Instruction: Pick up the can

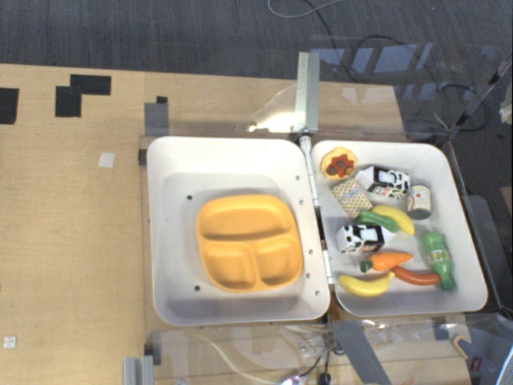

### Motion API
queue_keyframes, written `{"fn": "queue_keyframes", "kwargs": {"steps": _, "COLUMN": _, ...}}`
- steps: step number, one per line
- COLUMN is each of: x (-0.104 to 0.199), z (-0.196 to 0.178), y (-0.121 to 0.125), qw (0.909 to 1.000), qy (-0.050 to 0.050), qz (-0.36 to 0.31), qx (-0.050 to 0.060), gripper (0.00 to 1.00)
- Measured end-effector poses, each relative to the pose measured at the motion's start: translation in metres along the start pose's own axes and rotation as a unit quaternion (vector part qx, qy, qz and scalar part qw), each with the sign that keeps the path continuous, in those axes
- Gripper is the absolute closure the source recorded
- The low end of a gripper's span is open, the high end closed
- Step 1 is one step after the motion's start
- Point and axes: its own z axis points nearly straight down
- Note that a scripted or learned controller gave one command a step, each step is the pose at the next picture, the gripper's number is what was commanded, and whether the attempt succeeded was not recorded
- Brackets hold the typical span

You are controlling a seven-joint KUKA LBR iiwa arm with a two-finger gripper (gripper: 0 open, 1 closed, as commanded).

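Note:
A small grey can [419,201] lies in the right bin [457,184], near its right wall in the upper half. Its pale end faces the camera. A black-and-white cow-patterned carton [389,181] lies just to its left, nearly touching it. A yellow banana [396,218] sits below and left of the can, and a green bottle [438,257] lies below it along the right wall.
The right bin also holds a second cow-patterned carton [362,236], a carrot [389,260], a red pepper [415,277], another banana [365,284], a patterned packet [350,196] and a small pizza [339,164]. A yellow divided tray [247,241] lies in the left bin [172,215].

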Motion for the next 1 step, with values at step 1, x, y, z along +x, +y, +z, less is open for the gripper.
{"fn": "queue_keyframes", "kwargs": {"steps": 1, "x": 0.0325, "z": 0.0034, "y": -0.0361, "qw": 0.9932, "qy": 0.0, "qz": 0.116, "qx": 0.001, "gripper": 1.0}}
